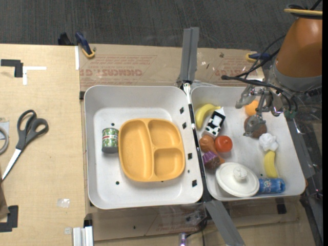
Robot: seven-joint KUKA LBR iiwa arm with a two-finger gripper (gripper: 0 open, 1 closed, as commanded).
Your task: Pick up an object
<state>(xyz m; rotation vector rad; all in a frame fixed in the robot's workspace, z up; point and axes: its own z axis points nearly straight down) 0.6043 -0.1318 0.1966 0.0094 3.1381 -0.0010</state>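
Arm (302, 45): you see it reaching in from the right, orange band over the right bin's far corner.
Gripper (254, 124): low over the right bin's far right part; whether it is apart or together you cannot tell.
Left bin (97, 188): you have a yellow tray (151, 149) with three compartments, and a small green can (109, 140) just beside the tray's left edge.
Right bin (294, 152): you have a banana (204, 114) at far left, beside a black-and-white toy (215, 123); a tomato (223, 144) below that; a white lid (237, 179) at the near edge; a blue bottle (270, 185) beside the lid; a second banana (270, 163) near the right wall; an orange (251, 108) by the gripper.
Bench (41, 188): scissors (24, 135) lie well left of both bins.
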